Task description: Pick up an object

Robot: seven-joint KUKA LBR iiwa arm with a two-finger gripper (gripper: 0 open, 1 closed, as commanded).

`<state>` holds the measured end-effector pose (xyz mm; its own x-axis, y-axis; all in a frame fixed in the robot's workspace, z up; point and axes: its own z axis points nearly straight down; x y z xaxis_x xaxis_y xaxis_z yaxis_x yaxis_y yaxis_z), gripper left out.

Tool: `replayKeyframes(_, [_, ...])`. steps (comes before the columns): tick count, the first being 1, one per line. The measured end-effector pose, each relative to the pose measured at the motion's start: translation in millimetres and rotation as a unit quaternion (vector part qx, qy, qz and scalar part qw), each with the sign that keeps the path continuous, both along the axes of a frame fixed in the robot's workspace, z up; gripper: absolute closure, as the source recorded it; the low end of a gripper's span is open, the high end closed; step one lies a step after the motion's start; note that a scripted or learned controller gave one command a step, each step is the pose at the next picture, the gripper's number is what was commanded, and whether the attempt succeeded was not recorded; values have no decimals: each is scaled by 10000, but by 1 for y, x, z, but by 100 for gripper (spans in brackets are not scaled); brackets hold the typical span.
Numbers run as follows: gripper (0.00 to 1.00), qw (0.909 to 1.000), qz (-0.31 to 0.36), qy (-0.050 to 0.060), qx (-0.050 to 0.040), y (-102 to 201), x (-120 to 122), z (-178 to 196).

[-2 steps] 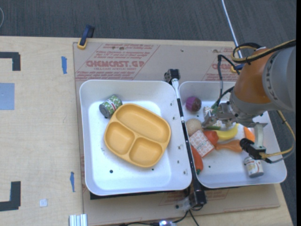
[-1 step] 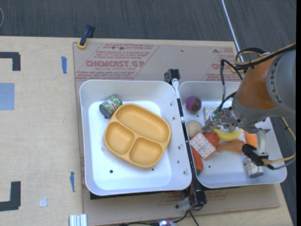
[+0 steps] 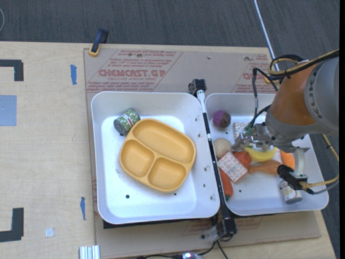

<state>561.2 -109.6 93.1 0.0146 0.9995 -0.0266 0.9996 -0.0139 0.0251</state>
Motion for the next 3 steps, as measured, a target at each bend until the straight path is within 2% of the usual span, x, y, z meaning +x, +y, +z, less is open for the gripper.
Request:
replayKeyframes(1, [0,10000,15,16,17,2,11,1])
replayKeyframes(2, [0,10000,16,-17,30,3,8,1])
replayKeyframes(3, [0,9999,53,77,80,10,33,-5])
